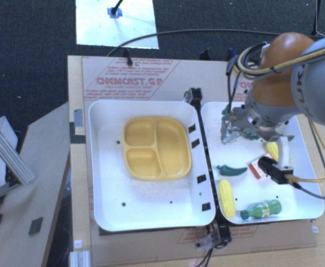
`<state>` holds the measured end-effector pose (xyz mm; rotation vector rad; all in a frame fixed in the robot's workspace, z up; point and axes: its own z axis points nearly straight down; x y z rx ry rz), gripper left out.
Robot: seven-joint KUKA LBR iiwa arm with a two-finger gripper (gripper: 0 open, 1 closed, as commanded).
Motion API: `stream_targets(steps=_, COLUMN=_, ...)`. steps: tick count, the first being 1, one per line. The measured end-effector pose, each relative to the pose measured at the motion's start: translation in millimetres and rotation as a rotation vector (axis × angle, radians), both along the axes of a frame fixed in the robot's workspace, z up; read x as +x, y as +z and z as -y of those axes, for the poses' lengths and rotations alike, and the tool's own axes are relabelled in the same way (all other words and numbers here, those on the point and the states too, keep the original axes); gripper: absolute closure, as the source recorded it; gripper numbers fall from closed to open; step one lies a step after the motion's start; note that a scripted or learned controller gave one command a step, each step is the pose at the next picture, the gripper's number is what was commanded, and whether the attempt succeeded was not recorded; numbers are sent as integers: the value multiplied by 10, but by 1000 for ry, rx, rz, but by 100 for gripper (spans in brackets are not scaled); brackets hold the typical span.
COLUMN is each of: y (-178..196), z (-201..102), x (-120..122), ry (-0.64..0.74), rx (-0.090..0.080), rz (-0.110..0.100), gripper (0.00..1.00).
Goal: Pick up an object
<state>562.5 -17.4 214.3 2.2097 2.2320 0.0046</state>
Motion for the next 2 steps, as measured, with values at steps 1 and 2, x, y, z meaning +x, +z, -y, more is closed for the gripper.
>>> stream_targets(steps=1, y=-48, z=-492, x=113, ry=1, rx=1, rz=0, gripper=100)
stream_targets(steps=2, y=14, z=-1138, x=186, ry=2, rx=2, rz=0, gripper=100)
